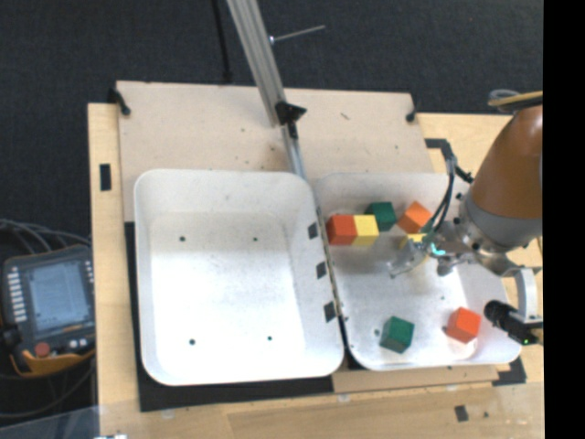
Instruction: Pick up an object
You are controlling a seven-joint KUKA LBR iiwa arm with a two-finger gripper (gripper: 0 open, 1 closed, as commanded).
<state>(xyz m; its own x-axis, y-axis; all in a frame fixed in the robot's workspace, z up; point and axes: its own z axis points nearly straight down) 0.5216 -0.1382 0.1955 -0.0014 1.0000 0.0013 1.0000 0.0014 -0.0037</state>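
The right bin [366,199] holds several small blocks. A red block [341,230], a yellow block [366,229] and a green block [382,215] sit close together near its upper left. An orange block [416,217] lies just right of them. Lower down rest another green block [397,334] and a red-orange block [463,324]. My gripper [411,256] hangs low over the middle of this bin, just below the orange block and right of the yellow one. The wrist hides part of what lies beneath it.
The left bin [151,199] lies beside the right one, with a divider edge between them. A slanted metal pole [260,58] rises from the bench behind the bins. A teach pendant [50,300] sits off the bench at far left.
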